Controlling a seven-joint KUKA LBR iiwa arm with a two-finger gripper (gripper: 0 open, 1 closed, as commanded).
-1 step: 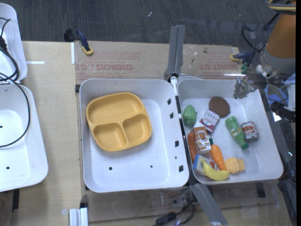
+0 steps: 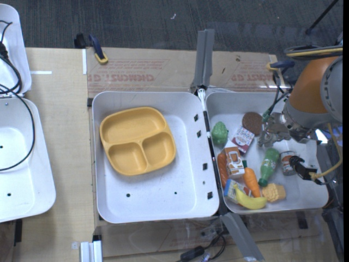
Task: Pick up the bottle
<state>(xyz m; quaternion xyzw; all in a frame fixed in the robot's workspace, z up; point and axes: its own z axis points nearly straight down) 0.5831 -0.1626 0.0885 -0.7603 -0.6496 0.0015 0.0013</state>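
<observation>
Pretty even, soft overhead light, nothing harsh. The shallow white plastic left bin [image 2: 109,146] looks bright without blowing out; faint shadows hug its walls. Overall slightly soft, low-res, edges a bit mushy.

The bottle [image 2: 268,167] is green with a pale cap end, lying tilted in the right bin [image 2: 305,201], toward its front edge.

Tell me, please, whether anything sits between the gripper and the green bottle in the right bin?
Nothing visible does. The gripper hangs just above the green bottle, near its base end. A can lies close on the bottle's right and a carrot on its left, crowding the sides.
</observation>
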